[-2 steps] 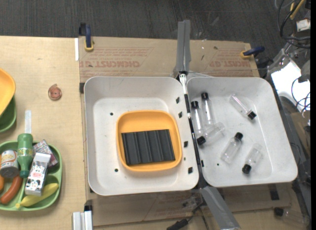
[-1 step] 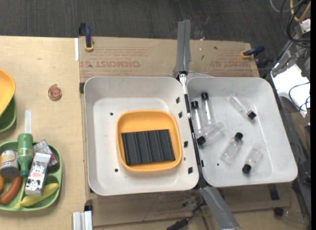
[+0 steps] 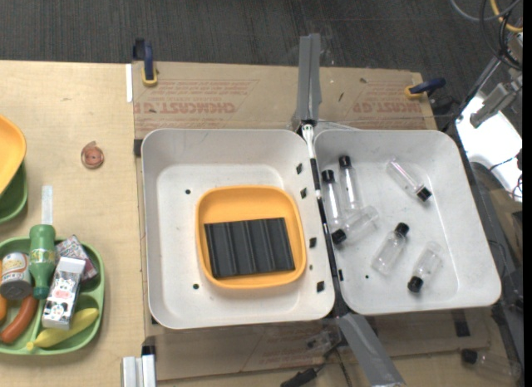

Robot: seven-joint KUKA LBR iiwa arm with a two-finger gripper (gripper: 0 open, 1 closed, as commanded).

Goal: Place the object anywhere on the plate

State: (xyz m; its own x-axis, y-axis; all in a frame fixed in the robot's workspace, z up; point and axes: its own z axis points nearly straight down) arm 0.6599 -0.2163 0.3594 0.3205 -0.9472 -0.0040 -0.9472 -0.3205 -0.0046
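Task obj. = clear vials [image 3: 389,248], six of them, all loose on the floor of the right bin [image 3: 470,236]. Each is a see-through tube w/ a small black cap, lying flat at varied angles. Two lie near-parallel by the bin's left wall, caps toward the far side. A third lies just below them, tilted, cap at its lower-left end. One sits far-right w/ cap toward lower right. Two more lie nearer the front edge, apart from each other. None are touching the plate. The plate [image 3: 249,198] is orange, rounded-square, and lies centred in the left bin [image 3: 166,211], w/ a dark ribbed rectangular insert [image 3: 249,246] across its middle. Jaw state: can't tell. On the bench to the left are a green tray [image 3: 87,311] of toy food incl. a green bottle [image 3: 41,254], and a small pink disc [image 3: 92,155].
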